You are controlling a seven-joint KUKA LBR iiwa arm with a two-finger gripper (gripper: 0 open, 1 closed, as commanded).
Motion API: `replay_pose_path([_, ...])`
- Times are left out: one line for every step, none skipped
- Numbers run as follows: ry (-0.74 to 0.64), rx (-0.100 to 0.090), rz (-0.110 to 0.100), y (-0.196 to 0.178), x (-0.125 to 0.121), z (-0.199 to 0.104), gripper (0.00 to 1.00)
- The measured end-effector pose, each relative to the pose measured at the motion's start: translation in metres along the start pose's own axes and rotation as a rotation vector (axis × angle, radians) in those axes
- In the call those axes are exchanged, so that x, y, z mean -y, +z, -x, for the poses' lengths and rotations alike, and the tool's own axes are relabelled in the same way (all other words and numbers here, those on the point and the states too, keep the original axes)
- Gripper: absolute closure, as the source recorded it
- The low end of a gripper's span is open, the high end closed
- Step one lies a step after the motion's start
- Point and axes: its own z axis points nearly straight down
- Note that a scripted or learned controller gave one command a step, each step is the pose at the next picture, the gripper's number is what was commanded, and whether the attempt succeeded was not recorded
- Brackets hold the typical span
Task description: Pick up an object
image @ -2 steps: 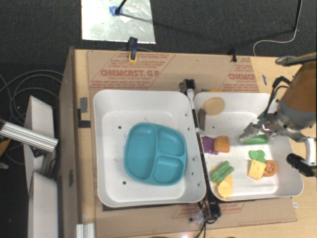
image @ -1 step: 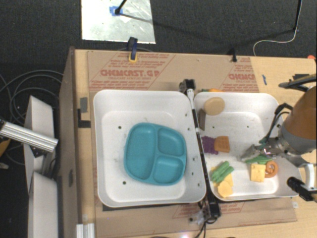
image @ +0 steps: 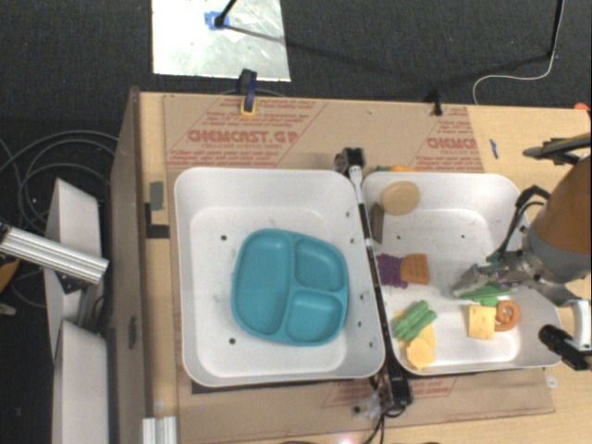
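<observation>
Arm: the grey arm with its orange band (image: 564,213) was seen reaching in from the right, over the right-hand shallow white bin (image: 444,202).

Gripper: the two-finger gripper (image: 479,283) was seen low over the bin's right part, tips pointing left. Whether the jaws stood open or closed could not be told; dark metal and something green blurred together at the tips.

Nearest object: a small green piece (image: 487,295) was noted directly under the gripper tips, seemingly touching them; whether it lay between the jaws could not be made out.

Neighbours: a yellow cheese-like wedge (image: 480,322) and an orange-red ring-shaped toy (image: 506,314) were noted just below the gripper, touching each other.

Other contents: a green pod-shaped toy (image: 413,319) over a pale yellow piece (image: 422,350) lay near the bin's lower left; a purple cluster (image: 389,271) beside an orange-brown block (image: 414,268) lay left of centre; a tan round disc (image: 400,197) lay at the upper left corner.

Left bin: a teal plastic divided plate (image: 289,287) was recorded in the left-hand white bin (image: 213,202).

Handling, judged: the pieces were taken for toy food in plastic, light, stiff, smooth and apt to slip. The green piece would best be pinched across its narrow width.

Risk, judged: crowding by the wedge and ring could turn a finger aside.
</observation>
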Motion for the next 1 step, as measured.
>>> replay_pose_path([-0.020,-0.007,0.009,-0.0951,-0.0529,-0.1541,1.00])
